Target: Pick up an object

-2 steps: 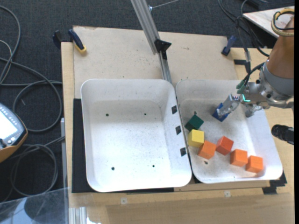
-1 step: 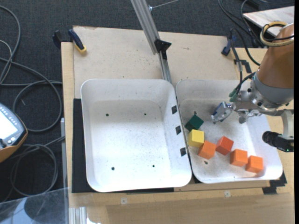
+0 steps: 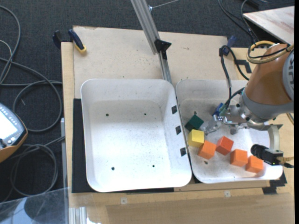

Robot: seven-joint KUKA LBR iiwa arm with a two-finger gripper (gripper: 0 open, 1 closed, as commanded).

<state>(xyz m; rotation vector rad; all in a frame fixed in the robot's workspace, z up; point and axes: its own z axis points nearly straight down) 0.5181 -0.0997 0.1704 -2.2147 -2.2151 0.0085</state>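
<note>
The arm (image 3: 268, 85) reaches in from the right over the right bin (image 3: 187, 88), and its gripper (image 3: 216, 125) hangs low above the group of blocks there. The green block (image 3: 194, 122) lies just left of the fingertips, with the yellow block (image 3: 196, 137) touching or just beside it toward the front. Four orange blocks run on from there: one (image 3: 207, 150) beside the yellow, one (image 3: 224, 145) near the middle, and two (image 3: 239, 157) more (image 3: 254, 164) toward the front right corner. The left bin (image 3: 84, 92) sits beside it.

To do this step well, I would settle on a single block, most likely the green one since it is nearest, centre the fingers either side of it, and come straight down so they do not knock the yellow neighbour. The blocks crowd each other, so a finger may land on top of one instead of beside it.

As for the hand, the fingers are small and partly lost against the wrist hardware; I cannot tell how far apart they stand, and no block shows between them
</note>
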